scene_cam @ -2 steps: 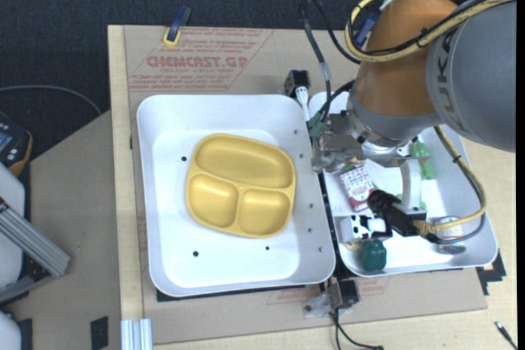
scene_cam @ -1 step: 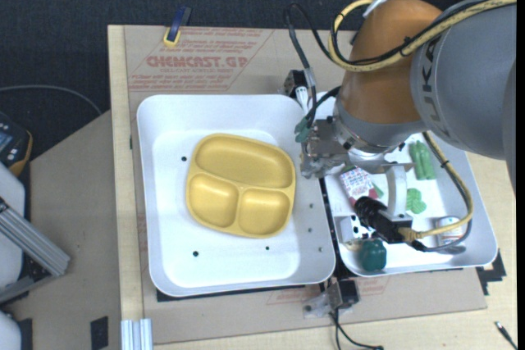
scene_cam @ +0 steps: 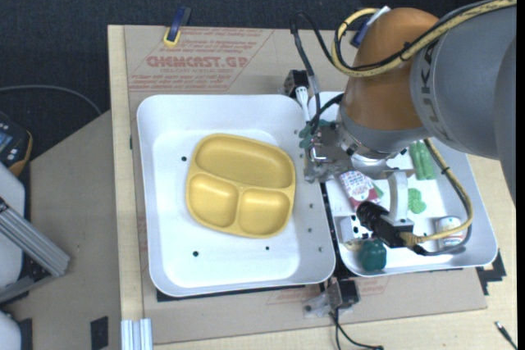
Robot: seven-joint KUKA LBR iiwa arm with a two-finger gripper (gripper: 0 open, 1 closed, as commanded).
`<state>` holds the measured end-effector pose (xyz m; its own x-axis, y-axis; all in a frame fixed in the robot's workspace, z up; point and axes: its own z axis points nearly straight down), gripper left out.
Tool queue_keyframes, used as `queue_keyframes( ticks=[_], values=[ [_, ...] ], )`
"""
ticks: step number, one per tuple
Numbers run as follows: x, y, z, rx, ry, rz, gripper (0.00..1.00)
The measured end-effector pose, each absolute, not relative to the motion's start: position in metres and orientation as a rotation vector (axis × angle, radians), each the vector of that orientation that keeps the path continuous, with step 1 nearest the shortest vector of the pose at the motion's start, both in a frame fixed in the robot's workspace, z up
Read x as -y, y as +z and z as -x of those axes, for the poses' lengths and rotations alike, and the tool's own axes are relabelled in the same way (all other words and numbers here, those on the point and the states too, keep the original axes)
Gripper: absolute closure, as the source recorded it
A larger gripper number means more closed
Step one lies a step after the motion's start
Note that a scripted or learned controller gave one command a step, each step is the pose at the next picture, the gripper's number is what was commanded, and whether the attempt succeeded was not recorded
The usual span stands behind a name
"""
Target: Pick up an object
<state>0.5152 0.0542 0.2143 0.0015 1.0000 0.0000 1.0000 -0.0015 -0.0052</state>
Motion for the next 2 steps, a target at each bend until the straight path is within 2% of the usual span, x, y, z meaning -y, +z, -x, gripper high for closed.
queue_keyframes(
  ticks=[1,2],
  values=[
    [-0.0541,0.2350,-0.5128,2.224,-0.004,2.222,1.00],
    [-0.0545,0.2333,-0.5166,2.224,-0.002,2.221,1.00]
  ],
)
